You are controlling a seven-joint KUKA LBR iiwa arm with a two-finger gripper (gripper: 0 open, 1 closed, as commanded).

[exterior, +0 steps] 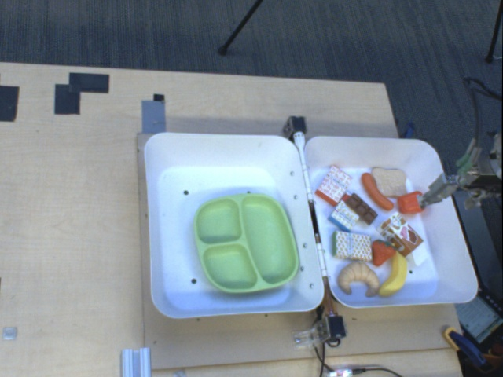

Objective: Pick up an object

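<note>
Objects for the pick lie heaped in the right bin (452, 250): a red-orange piece (409, 203) at the heap's right edge, a sausage (376, 191) and a pale bread slice (390, 181) just left of it, small printed boxes (333, 184) toward the divider, a croissant (357, 276) and banana (395, 275) at the near side, something small and red (383, 252) between them and the boxes. Most pieces touch or overlap their neighbours.

Claw (433, 193) comes in from the right, tip just beside or touching the red-orange piece. Too small and blurred to read; whether it is spread or closed, or has anything, cannot tell.

Step in hand, as judged: the approach or the moment of grasp on the red-orange piece; nothing looks lifted clear of the bin. Next move calls for a firm close on that one piece and a straight lift, without dragging the sausage or the carton (401, 234) lying close by. Crowding is the risk.

Left bin (157, 210) holds a green divided tray (245, 242), well apart from the heap.

Both bins sit side by side on a pale wooden bench (71, 234) with a few dark patches at its far left. Beyond it, dark carpet (118, 14) and a thin black stand leg (247, 14)
</note>
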